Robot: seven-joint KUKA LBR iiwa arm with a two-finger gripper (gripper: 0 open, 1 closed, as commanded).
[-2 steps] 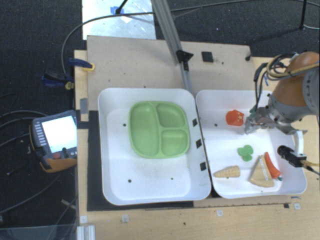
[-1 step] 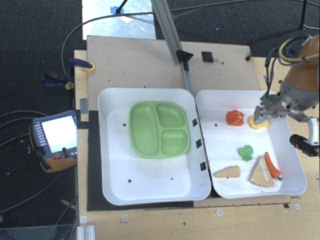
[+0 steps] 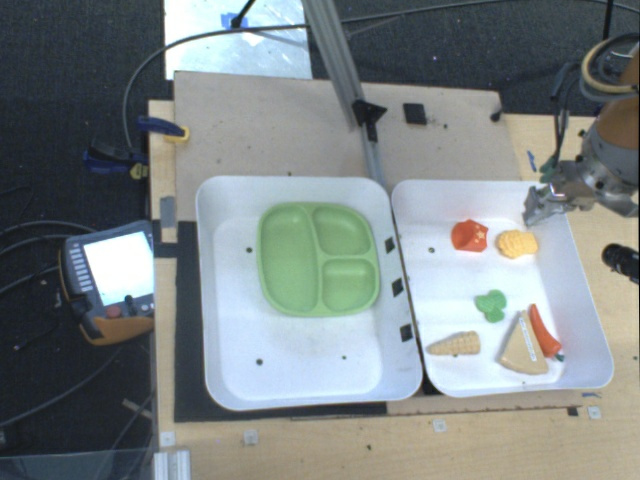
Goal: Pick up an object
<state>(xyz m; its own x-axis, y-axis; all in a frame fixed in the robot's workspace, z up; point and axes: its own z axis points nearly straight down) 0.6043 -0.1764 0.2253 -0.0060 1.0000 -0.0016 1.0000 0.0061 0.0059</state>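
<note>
The right bin point(image 3: 590, 363) holds several toy foods: an orange-red piece point(image 3: 469, 236), a yellow corn-like piece point(image 3: 517, 244), a green piece point(image 3: 490, 305), a tan cone point(image 3: 454, 344) and a tan wedge point(image 3: 522, 349) with a red strip point(image 3: 545, 331) on it. My gripper point(image 3: 541, 206) hangs at the bin's far right rim, just up and right of the yellow piece, with nothing visibly held.
The left bin point(image 3: 230, 368) carries a green divided plate point(image 3: 319, 258). A grey pole point(image 3: 335, 48) slants over the cardboard behind the bins. A handheld pendant point(image 3: 112, 280) lies off the bench at left, among cables.
</note>
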